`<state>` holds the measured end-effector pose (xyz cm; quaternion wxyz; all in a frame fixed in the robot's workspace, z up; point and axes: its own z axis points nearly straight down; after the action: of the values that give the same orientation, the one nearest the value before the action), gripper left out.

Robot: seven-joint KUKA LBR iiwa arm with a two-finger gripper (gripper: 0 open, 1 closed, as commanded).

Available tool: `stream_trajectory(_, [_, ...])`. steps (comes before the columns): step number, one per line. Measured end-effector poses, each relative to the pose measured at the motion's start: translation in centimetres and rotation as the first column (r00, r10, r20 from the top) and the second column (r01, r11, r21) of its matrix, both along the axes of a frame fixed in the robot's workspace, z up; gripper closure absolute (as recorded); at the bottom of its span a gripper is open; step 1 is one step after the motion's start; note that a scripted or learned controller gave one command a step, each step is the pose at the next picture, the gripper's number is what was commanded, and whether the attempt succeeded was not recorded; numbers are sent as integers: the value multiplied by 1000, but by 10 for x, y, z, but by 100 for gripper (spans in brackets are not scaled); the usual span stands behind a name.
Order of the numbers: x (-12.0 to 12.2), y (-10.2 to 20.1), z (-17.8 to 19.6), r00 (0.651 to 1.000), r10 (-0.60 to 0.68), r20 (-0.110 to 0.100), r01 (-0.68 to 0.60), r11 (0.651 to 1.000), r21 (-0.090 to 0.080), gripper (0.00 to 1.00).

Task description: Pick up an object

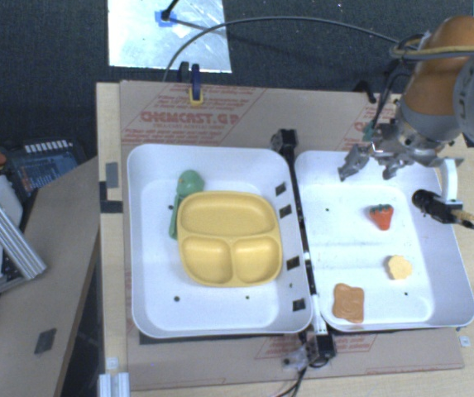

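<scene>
The grey arm (460, 73) with its orange band reaches in from the right and hangs over the far edge of the right bin (447, 304), its jaws (373, 165) spread apart with nothing between the two dark fingers (351, 165). The fingertips point down toward the bin's far left corner, above bare white floor, well apart from the things lying in it. Those things sit nearer: a small toy strawberry (382, 216), red-orange with a green top, lies about the middle of the right bin; nearer and a little to the right of it is a small pale yellow piece (399, 267), perhaps toy cheese; and at the near left of the same bin lies a brown slice of toy toast (349, 303). None of the three touches another. A black fitting with a cable (433, 206) juts in over the right rim of that bin. The left bin (150, 304) holds a yellow divided plate (228, 238), three compartments showing, which fills much of the bin's middle. A green toy (185, 190), too tucked behind to name surely, pokes out from under the plate's far left edge. The two bins sit side by side on a cardboard sheet (220, 110) printed in red, which covers the table (71, 222). Beyond it, on dark cloth, lies a shiny square of foil (170, 27).
</scene>
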<state>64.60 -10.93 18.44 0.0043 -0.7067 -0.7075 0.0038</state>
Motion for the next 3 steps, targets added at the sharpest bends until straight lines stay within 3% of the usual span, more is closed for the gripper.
stream_trajectory(1, [3,0,8,1000,2,13,-2,1000,-1,0])
stream_trajectory(3, [6,0,-99,1000,1,9,-1,1000,0,0])
